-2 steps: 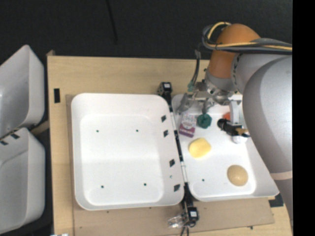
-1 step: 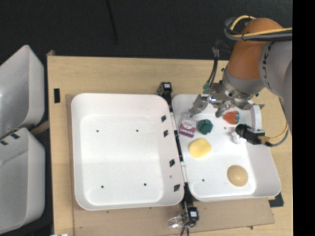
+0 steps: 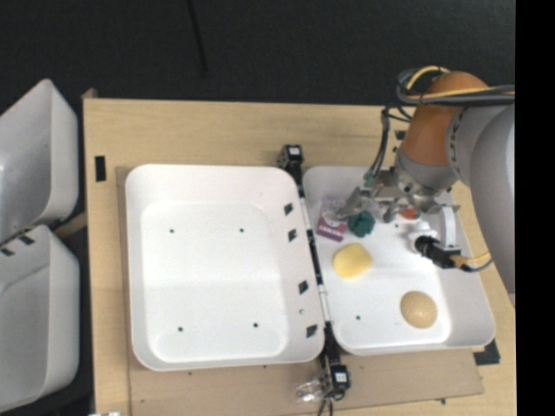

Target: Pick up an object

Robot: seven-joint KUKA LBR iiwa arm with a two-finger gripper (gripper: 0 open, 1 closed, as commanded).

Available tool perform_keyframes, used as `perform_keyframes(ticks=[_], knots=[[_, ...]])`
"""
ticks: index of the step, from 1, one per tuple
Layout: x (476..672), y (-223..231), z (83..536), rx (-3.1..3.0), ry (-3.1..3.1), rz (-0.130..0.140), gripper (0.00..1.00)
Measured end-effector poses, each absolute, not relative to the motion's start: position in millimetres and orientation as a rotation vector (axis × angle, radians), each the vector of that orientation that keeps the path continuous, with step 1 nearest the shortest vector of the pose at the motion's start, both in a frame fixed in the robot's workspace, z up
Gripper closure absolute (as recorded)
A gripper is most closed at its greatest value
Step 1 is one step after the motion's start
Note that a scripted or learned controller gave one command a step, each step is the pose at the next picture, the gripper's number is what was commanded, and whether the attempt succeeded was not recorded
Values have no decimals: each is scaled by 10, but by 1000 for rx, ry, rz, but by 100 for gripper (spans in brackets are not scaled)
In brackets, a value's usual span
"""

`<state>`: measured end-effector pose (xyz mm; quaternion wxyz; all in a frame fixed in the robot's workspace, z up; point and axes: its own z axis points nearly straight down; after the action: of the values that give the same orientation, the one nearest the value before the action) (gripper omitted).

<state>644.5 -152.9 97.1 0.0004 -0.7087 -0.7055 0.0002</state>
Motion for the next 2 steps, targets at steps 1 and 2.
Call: perform_keyframes(ticks=[1, 2], knots=[[6462, -1525, 1134, -2228, -2225, -3, 100], [6731, -760, 2050, -2218, -2232, -6, 100]])
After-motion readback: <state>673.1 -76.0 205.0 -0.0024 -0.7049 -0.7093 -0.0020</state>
